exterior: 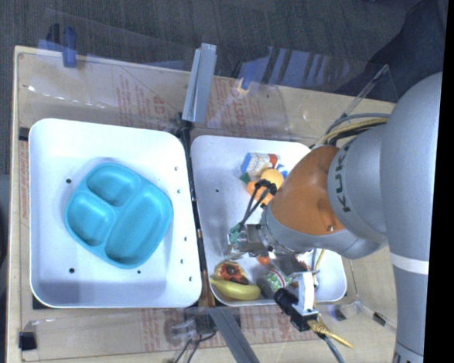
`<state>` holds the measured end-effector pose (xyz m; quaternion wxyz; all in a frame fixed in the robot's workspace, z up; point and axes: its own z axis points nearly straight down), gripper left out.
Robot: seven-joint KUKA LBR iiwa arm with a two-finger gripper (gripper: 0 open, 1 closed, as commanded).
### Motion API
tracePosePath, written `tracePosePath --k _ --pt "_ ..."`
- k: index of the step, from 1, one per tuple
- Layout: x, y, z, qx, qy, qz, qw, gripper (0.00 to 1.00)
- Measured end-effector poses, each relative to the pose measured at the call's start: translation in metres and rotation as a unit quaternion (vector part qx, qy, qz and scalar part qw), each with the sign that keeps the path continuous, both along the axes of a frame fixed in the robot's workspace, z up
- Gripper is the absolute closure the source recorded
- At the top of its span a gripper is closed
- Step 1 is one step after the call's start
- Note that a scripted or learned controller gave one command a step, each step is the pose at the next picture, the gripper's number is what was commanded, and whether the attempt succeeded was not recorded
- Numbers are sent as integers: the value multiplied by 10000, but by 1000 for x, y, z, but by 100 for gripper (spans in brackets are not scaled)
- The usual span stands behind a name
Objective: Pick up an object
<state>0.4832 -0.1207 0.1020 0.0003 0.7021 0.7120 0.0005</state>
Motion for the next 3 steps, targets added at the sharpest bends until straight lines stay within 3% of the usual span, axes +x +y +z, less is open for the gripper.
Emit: tracePosePath --k 1,2,3 --pt "0 0 0 -2 -2 0 10000 0" --pt "-4 12 -6 -74 -59 -91 9999 0" --pt "-3 16 3 -38 -38 -40 10000 100"
